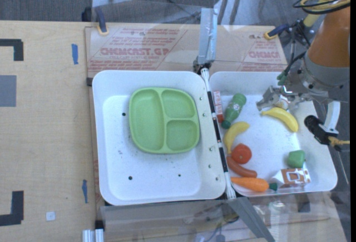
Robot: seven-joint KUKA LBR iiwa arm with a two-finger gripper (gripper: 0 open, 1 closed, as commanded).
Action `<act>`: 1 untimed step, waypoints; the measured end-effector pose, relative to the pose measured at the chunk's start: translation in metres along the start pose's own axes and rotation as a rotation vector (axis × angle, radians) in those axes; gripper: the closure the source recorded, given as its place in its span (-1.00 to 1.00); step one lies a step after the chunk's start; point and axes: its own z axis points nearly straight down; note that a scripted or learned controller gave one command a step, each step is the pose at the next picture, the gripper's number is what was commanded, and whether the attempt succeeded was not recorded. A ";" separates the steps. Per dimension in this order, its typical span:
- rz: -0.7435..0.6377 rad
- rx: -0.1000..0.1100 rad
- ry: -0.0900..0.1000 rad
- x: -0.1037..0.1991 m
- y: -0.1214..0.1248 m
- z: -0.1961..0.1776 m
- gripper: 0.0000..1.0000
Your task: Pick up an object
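Note:
My gripper (pixel 276 103) hangs over the back of the right bin (pixel 328 179), its two metal fingers spread open with nothing between them. A yellow banana (pixel 282 118) lies just below and in front of the fingertips. To the left are a green bottle (pixel 233 108) and a second banana (pixel 235 134). Nearer the front lie a red tomato (pixel 241 153), a sausage (pixel 242 169), an orange carrot (pixel 251 183), a green pepper (pixel 296 158) and a small carton (pixel 293 177).
The left bin (pixel 111 179) holds a green divided plate (pixel 164 120). A red packet (pixel 218 104) leans by the divider between the bins. The arm's grey body and cables (pixel 325 74) overhang the right bin's back right corner.

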 end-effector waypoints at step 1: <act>-0.012 0.000 0.006 -0.048 -0.024 0.096 -1.00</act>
